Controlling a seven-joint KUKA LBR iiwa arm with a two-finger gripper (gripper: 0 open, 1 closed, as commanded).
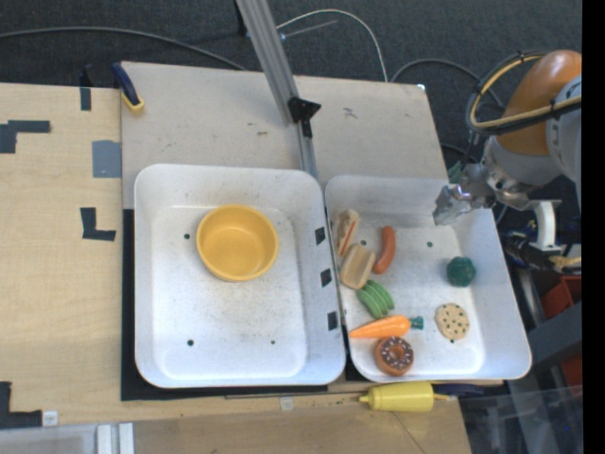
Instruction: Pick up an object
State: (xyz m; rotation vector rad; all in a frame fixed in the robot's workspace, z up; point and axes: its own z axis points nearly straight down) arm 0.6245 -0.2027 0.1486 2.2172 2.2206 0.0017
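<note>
The right bin (501,348) holds toy food: a sandwich piece (347,230), a bread slice (356,266), a red sausage (384,250), a green vegetable (375,299), an orange carrot (382,327), a chocolate donut (393,355), a cookie (452,321) and a dark green ball (460,270). My gripper (451,202) hangs over the bin's upper right corner, above and apart from the green ball. Nothing shows between its fingers.
The left bin (161,348) holds a yellow bowl (237,242). A yellow mustard bottle (408,398) lies on the bench just below the right bin. A grey pole (274,50) slants down to the gap between the bins. Cables run behind the bench.
</note>
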